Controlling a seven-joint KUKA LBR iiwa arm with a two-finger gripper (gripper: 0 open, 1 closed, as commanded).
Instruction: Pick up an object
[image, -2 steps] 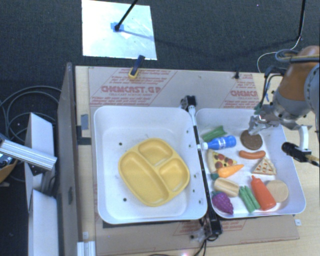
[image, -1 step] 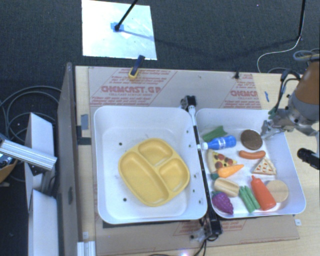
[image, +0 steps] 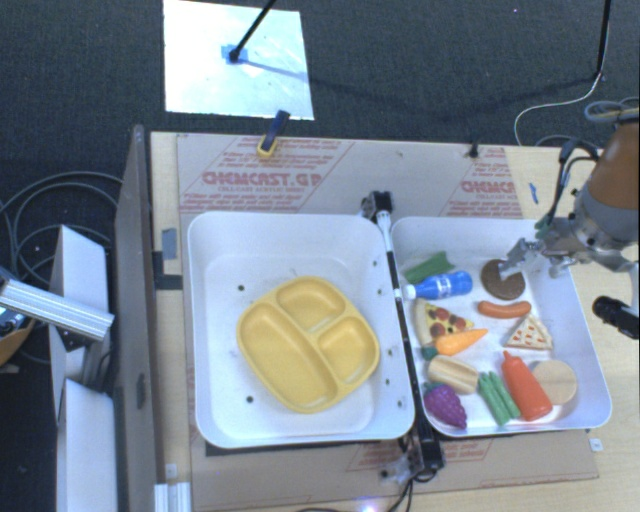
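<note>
The right bin (image: 585, 345) holds several toy foods: a green piece (image: 428, 267), a blue bottle (image: 442, 286), a brown round cookie (image: 500, 282), a sausage (image: 505, 309), a pizza slice (image: 443, 321), a carrot (image: 461, 341) and a sandwich wedge (image: 527, 334). Along its near side lie a bread roll (image: 453, 374), purple grapes (image: 447, 405), green beans (image: 495, 396), a red bottle (image: 525, 386) and a tan disc (image: 554, 381). My gripper (image: 535, 256) hangs over the bin's far right part, just above and right of the brown cookie. Nothing is seen held in it.
The left bin (image: 215, 300) holds a yellow divided plate (image: 308, 342). A black rail (image: 395, 300) runs between the bins. The grey and orange arm (image: 612, 195) enters from the right. Cables and white boxes lie on the floor at left.
</note>
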